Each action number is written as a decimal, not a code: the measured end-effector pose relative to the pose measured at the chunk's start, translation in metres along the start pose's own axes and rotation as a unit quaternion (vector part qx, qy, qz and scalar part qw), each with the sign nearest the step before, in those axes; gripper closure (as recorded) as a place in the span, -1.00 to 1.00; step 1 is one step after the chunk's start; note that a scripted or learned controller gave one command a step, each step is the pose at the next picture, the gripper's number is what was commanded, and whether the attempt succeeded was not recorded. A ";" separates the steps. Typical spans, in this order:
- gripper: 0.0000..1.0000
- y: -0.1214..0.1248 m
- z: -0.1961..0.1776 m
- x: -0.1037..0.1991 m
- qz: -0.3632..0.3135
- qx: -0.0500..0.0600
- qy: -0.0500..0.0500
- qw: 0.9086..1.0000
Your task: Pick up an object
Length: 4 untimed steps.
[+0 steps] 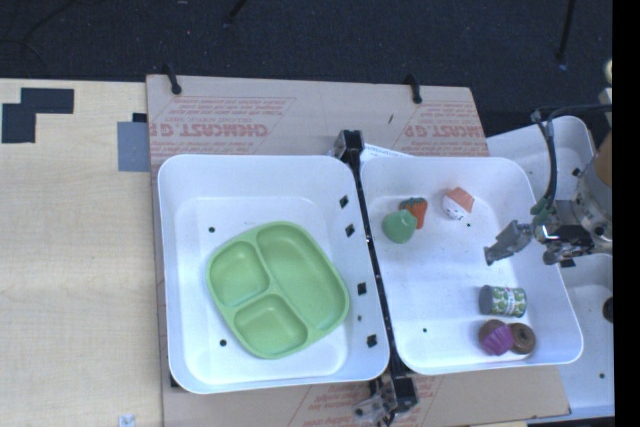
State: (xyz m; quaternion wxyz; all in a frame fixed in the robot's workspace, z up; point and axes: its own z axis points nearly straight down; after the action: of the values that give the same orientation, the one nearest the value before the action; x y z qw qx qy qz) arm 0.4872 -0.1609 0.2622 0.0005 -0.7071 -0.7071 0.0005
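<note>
Tool [510,243] at right bin's [440,367] right edge; finger state unreadable. Small can [502,301] on its side near bin's front-right corner: light, rigid, prone to rolling. Best pinched across the barrel.

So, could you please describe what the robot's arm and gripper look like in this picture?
The gripper is a small dark grey metal assembly with lighter grey parts, at the right bin's edge. A thin dark cable loops up above it. An orange patch of the arm shows at the frame's right side.

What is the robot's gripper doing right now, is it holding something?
Gripper: above the right white bin, nothing visibly held; open or shut cannot be told.
</note>
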 end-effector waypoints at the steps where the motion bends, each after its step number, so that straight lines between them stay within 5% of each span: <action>1: -1.00 -0.003 0.044 0.001 0.000 0.003 0.001 1.000; 3: -1.00 0.003 0.138 0.005 0.001 -0.002 -0.002 1.000; 4: 1.00 0.003 0.125 0.005 0.003 -0.003 -0.001 1.000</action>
State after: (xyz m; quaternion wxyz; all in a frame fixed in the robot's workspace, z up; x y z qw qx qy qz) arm 0.4902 -0.1562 0.1369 -0.0019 -0.7094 -0.7048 -0.0010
